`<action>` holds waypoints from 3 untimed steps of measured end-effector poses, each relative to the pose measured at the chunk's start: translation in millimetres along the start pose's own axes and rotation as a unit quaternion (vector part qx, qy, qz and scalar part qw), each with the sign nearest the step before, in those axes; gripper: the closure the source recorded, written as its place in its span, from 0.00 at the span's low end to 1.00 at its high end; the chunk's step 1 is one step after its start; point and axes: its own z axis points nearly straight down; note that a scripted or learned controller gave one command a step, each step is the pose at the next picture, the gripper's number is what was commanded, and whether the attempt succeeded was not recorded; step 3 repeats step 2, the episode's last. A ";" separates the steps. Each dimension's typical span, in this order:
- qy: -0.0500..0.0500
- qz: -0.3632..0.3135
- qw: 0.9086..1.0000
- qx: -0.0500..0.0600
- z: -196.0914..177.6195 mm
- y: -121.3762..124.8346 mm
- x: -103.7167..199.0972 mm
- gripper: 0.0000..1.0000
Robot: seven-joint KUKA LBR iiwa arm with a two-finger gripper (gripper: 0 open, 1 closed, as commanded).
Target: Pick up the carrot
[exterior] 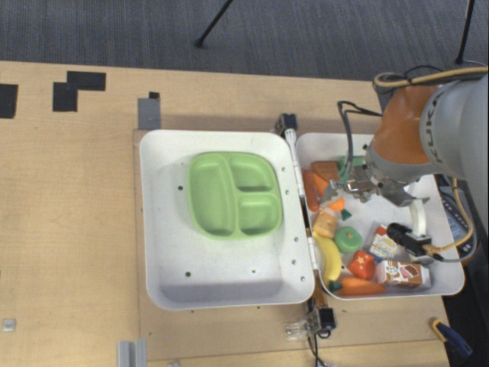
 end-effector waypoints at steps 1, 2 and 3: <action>0.000 -0.001 1.000 -0.001 -10.5 1.1 0.7 1.00; 0.000 0.111 0.994 0.000 -90.1 65.3 38.3 1.00; 0.000 0.111 0.994 0.000 -90.1 65.3 38.3 1.00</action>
